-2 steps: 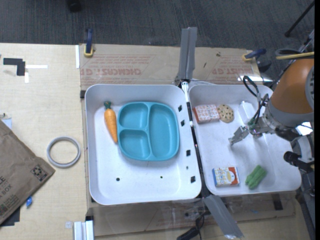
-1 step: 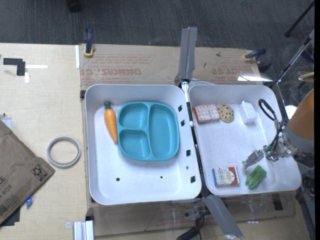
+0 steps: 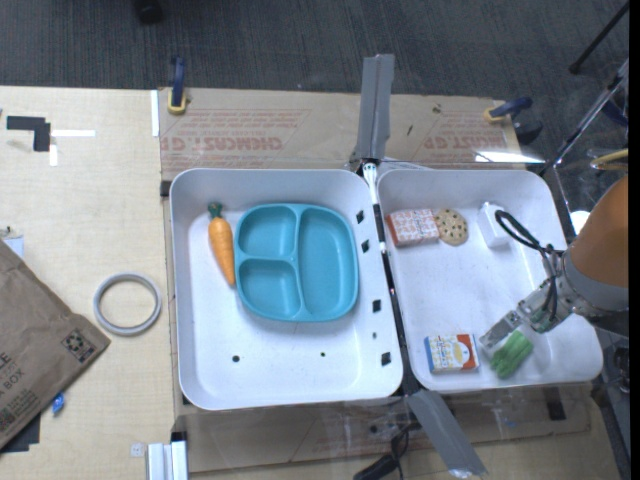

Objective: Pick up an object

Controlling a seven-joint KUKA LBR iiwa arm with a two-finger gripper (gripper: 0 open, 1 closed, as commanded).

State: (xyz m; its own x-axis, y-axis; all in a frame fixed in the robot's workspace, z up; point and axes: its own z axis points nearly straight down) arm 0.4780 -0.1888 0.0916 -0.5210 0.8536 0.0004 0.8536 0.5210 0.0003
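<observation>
Arm enters from the right, orange band at the frame edge, wrist angled down-left into the right bin (image 3: 560,208). Jaws (image 3: 508,340) are low in that bin's front right corner, directly over a green object (image 3: 511,354). Grey jaw hardware overlaps the object's upper end. Cannot tell whether the jaws are released or clenched, nor whether the green object sits between them; it appears to lie on the bin floor.

Right bin contents:
- green object, front right, under the jaws
- small flat packet (image 3: 451,353) with red and blue print, just left of the green object, near the front wall
- pink-red wafer block (image 3: 413,227), back left
- round chocolate-chip cookie (image 3: 452,227), just beside the wafer block on its right
- white block (image 3: 494,226), back right, hard to make out against the bin
- black cable (image 3: 520,232) looping from the arm over the back right area

Left bin (image 3: 185,298) contents:
- teal plate with 3 compartments (image 3: 298,262), centre
- toy carrot (image 3: 221,248), lengthwise, just left of the plate, green top toward the back

Tabletop (image 3: 80,198) outside the bins: roll of tape (image 3: 127,302) left of the left bin; brown cardboard box (image 3: 35,353) at the front left corner, partly cut off by the frame. Cardboard sheet (image 3: 270,128) with red print lies behind both bins.
</observation>
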